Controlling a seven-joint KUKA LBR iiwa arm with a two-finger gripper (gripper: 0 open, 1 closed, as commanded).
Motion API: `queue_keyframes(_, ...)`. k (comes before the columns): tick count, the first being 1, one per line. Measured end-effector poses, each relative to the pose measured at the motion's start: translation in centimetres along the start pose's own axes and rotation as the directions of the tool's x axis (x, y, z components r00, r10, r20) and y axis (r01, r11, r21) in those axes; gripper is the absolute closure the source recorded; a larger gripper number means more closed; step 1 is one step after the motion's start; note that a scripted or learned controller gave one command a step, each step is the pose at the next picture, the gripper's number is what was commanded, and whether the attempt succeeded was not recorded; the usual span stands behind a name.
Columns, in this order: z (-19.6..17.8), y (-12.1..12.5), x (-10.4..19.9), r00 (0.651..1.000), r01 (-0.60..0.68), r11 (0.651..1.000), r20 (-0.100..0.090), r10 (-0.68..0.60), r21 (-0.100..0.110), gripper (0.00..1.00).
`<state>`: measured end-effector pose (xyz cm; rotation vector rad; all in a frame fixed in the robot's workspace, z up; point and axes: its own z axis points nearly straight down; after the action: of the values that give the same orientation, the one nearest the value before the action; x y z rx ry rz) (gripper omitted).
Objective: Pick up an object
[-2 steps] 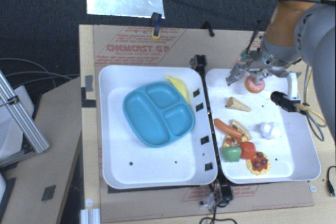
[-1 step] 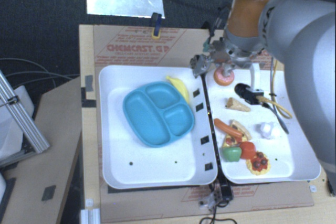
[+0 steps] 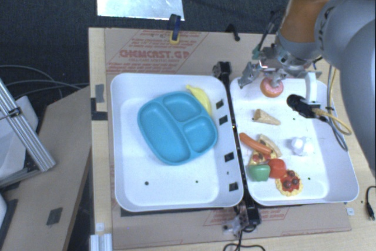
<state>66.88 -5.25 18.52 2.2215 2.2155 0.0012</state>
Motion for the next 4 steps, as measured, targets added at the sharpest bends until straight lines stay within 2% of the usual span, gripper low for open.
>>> queue_keyframes(1, 8.8, -1.8, -4.2, 1.000, 0.006, 1.000, -0.001, -0.006, -0.003, 0.00)
queue_keyframes(2, 5.4, -3.3, 3.4, 1.000, 0.008, 1.000, -0.015, -0.008, 0.003, 0.00)
queue_keyframes(3, -6.2, -10.3, 16.7, 1.000, 0.020, 1.000, -0.010, -0.020, -0.005, 0.00)
queue_keyframes(4, -16.5, -3.7, 18.9, 1.000, 0.010, 1.000, -0.006, -0.010, -0.015, 0.00)
